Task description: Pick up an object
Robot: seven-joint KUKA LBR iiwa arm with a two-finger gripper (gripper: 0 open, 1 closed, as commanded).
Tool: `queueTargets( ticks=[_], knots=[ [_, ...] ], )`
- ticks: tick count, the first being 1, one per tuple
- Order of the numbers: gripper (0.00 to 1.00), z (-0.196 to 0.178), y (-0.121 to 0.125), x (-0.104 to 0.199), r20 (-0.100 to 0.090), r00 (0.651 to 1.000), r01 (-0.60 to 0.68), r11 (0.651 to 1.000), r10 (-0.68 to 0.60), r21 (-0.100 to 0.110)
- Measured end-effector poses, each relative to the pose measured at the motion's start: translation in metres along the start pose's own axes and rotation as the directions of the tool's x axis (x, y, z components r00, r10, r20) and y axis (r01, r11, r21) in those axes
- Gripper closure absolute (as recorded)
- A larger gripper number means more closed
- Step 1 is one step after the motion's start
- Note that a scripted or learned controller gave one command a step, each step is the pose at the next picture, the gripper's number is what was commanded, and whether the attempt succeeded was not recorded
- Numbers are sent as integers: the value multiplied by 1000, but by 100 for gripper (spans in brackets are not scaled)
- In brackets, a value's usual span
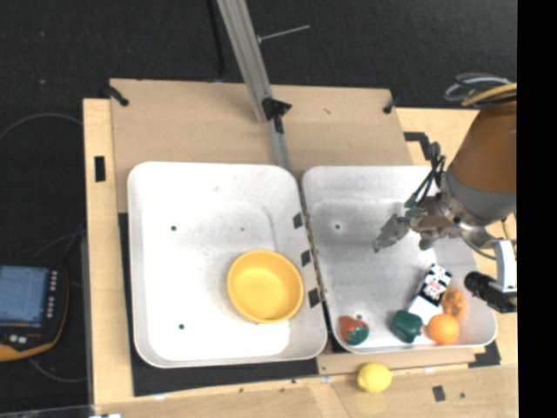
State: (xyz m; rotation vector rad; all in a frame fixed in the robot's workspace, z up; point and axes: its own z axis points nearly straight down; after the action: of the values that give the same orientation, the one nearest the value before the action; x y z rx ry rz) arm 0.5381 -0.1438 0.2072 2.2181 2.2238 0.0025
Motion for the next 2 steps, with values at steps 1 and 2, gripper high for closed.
queueTargets(
  ticks=[1, 2],
  knots=[
    [0, 0, 0, 0, 0, 1000, -2, 1000, 2, 0],
    [0, 42, -1, 2, 2, 1000, -4, 1000, 4, 5]
  ],
)
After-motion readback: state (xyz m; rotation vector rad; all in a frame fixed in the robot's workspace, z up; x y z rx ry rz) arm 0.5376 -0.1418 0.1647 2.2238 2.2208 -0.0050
